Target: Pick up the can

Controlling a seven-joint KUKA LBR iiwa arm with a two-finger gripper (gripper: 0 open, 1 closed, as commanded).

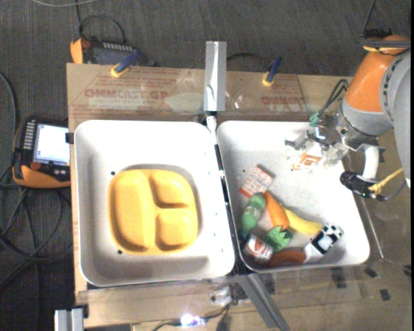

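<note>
The can (260, 248), red and white, lies on its side near the front left corner of the right bin (345, 205), packed in among other items. My gripper (309, 143) hangs over the far right part of that bin, well away from the can. A small orange and white object (308, 161) sits just below the gripper; whether the gripper touches it is unclear.
Around the can lie a green bottle (252, 213), a carrot (277, 213), a banana (304, 222), a green packet (279, 236), a red item (288, 257) and a black and white piece (326, 238). A red and white carton (257, 181) lies further back. The left bin (90, 150) holds a yellow divided tray (154, 209).
</note>
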